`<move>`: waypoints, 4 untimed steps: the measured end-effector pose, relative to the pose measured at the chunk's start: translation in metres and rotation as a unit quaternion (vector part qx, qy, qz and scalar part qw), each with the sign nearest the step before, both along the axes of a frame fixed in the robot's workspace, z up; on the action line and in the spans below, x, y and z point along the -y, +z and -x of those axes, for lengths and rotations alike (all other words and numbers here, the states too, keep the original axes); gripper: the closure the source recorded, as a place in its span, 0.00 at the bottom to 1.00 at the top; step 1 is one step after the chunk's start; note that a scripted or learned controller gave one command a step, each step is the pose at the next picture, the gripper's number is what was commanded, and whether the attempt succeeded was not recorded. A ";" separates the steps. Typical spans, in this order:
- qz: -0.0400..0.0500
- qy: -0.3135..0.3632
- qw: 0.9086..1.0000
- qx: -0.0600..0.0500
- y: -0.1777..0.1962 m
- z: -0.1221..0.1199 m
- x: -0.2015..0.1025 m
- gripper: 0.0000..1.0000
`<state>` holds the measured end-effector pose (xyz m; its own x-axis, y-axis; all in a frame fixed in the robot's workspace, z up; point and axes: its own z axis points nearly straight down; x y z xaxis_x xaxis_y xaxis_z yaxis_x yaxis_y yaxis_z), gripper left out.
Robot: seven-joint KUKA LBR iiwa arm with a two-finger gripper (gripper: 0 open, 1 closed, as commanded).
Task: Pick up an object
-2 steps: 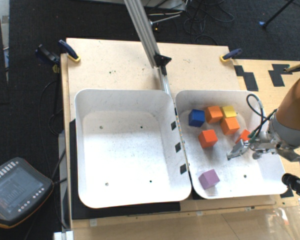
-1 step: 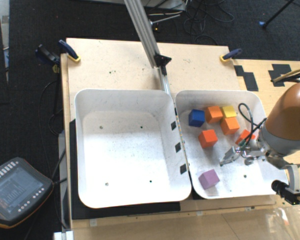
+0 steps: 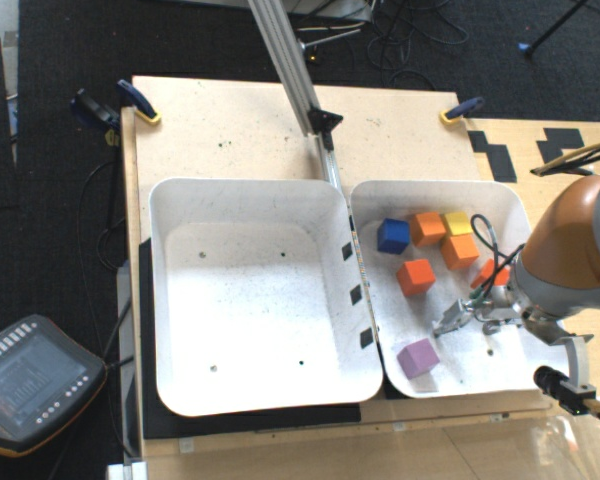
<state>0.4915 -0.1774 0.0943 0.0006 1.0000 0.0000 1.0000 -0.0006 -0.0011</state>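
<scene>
1. Far left, you've got the pendant (image 3: 35, 383) lying beside the bench; nothing to do there.
2. The left bin (image 3: 165, 268) holds no blocks, so your pick comes from the other side of the divider.
3. Into the right bin (image 3: 510, 200) now: the blue cube (image 3: 393, 235) sits nearest the divider, an orange cube (image 3: 416, 276) just below it, and the purple cube (image 3: 418, 358) lies alone near the front rim.
4. Further along, two more orange cubes (image 3: 429, 227) flank the yellow cube (image 3: 457, 223), all crowded together at the back.
5. The gripper (image 3: 458, 318) hangs low over the bin floor between the lower orange cube and the purple one. Its fingers look slightly apart, with nothing between them.
6. My call: go for the purple cube. It stands clear of its neighbours, so centre over it, square the fingers to its flat sides, and come straight down before closing.
7. Watch the front wall; a skewed approach could push the cube against it.
</scene>
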 end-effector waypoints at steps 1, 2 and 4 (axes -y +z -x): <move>0.000 0.000 1.000 0.002 0.011 -0.001 0.000 1.00; 0.002 0.001 1.000 0.004 0.072 -0.008 0.005 1.00; 0.002 0.002 1.000 0.004 0.168 -0.016 0.005 1.00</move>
<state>0.5073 -0.1821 0.2626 -0.0034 1.0000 -0.0033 1.0000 0.0034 0.0073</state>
